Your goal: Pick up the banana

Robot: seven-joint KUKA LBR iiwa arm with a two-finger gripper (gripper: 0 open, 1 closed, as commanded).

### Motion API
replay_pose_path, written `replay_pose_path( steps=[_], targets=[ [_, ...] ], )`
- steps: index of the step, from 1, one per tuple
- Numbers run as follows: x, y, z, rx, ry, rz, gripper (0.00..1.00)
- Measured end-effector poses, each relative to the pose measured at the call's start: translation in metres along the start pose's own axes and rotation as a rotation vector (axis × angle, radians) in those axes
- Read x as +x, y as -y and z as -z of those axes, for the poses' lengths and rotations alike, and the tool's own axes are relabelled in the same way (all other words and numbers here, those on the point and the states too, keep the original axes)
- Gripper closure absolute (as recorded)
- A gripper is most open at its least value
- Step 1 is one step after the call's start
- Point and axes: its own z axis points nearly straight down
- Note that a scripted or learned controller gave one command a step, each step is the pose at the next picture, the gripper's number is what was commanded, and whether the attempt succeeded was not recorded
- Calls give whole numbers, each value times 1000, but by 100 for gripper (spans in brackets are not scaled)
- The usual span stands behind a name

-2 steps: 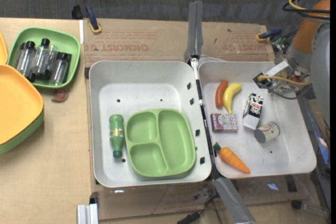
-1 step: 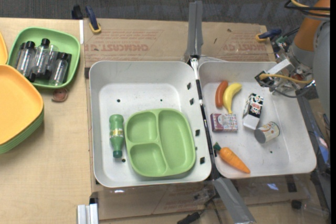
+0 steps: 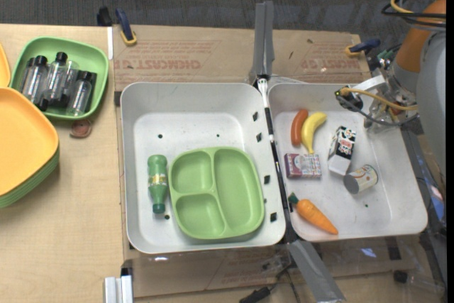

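Note:
The yellow banana (image 3: pixel 313 130) lies in the right bin (image 3: pixel 397 220), near its far left corner. It rests right beside a red-orange sausage-shaped toy (image 3: pixel 299 125) on its left. My gripper (image 3: pixel 370 107) hangs at the far right edge of that bin, wrapped in cables. It is well to the right of the banana and slightly farther back, and nothing shows in it.
The right bin also holds a pink box (image 3: pixel 303 165), a black-and-white carton (image 3: pixel 342 147), a grey can (image 3: pixel 360 179) and a carrot (image 3: pixel 316 216). The left bin (image 3: pixel 138 223) holds a green divided plate (image 3: pixel 215 191) and a green bottle (image 3: pixel 157 182). A green tray of bottles (image 3: pixel 60 78) and orange plates (image 3: pixel 21 145) sit at the far left.

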Motion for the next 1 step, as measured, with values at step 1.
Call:
replay_pose_path(
  steps=[1],
  targets=[
    [0, 0, 9, 0, 2, 3, 100]
  ],
)
